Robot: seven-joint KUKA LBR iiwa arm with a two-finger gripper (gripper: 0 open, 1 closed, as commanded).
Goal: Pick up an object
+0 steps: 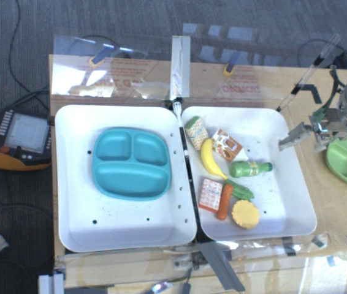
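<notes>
I see a blue plate (131, 163) in the left bin (75, 225). The right bin (296, 207) holds a banana (209, 158), a carrot (224, 201), a green bottle (250, 168) and small boxes. Far right, over the counter (327, 188), I can't tell how the gripper (327, 127) is set.

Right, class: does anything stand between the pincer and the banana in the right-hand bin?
Nothing visible does. The pincer sits at the right bin's right edge, and the banana lies uncovered. An orange-and-white carton and a green bottle crowd its right side, the side an approach would cross.
</notes>
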